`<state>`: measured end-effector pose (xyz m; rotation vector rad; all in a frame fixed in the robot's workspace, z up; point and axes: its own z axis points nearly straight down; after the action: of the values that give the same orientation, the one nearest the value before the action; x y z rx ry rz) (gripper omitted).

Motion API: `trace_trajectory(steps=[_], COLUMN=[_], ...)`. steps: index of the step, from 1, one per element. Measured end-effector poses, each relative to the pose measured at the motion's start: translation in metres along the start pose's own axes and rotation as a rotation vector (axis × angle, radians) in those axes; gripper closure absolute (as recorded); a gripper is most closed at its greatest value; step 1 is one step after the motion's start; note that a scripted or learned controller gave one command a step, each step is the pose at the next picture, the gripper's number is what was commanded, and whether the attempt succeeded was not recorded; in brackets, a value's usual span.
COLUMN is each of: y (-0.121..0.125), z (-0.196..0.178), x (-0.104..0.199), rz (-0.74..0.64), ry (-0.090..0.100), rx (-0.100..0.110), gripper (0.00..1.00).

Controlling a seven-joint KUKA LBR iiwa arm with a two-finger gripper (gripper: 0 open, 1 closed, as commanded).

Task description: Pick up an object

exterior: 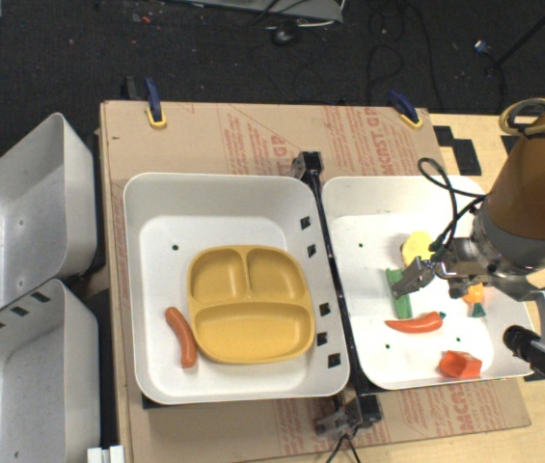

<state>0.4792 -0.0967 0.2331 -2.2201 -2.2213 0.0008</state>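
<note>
The gripper [415, 280] hangs low in the right bin [368, 210], over a green piece [403, 305] beside the red pepper [415, 323], seemingly lining up a grab. I cannot tell its state.

Two bins side by side on bench, touching along middle edge. Left bin [147, 258]: divided plate [250, 303] near centre; sausage [181, 336] just left of plate's near corner, lying lengthwise, close to plate. Right bin [368, 205]: gripper [415, 280] over middle, arm [528, 201] entering from right. Lemon [415, 248] just behind gripper. Block [402, 298] under and in front of gripper. Chilli pepper [414, 323] in front of block. Another piece [459, 363] near bin's front right corner.
</note>
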Motion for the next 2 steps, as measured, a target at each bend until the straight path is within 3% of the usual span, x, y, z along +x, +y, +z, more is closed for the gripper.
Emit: trace_trajectory(steps=[2], y=[0.007], z=[0.098], x=[-0.005], rz=[0.002], ry=[0.001], rx=[0.005], gripper=[0.00])
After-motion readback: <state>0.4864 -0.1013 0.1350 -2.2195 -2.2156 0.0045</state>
